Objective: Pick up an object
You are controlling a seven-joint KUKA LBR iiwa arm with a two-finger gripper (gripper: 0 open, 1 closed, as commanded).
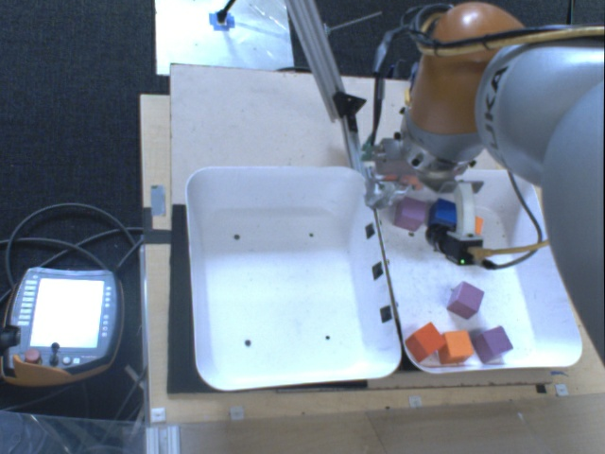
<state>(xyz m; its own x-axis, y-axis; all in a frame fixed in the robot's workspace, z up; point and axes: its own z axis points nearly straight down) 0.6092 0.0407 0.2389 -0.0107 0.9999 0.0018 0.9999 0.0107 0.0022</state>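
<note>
Honestly, from where I stand:

Arm: the grey arm [539,93] reaches in from the right, its orange band [454,55] over the back of the right bin [558,343].

Hand: the hand [402,183] sits low at the bin's back left corner, tight against the divider wall; whether it is wide or narrow I cannot tell, the wrist covers it.

Nearest cube: a purple cube [410,215] lies just below the hand, touching or nearly so; I cannot see it held.

Other cubes: one purple cube [465,299] mid-bin, then a row at the front: red-orange cube [425,340], orange cube [457,346], purple cube [492,342], the three packed close.

Blue part: a blue piece [442,214] and black box [456,244] hang off the wrist beside the near cube.

Left bin: the left bin [203,253] has only dark specks on its floor.

Risk, wall: so near the corner, one side of the hand could catch the bin wall and never close round the cube.

Risk, push: a slightly off descent would likely shove the cube aside rather than trap it.

Risk, slip: a grip on a cube's edge or corner could let it twist out on the lift.

Risk, cable: the loose cable [515,250] trailing over the bin could snag.
</note>
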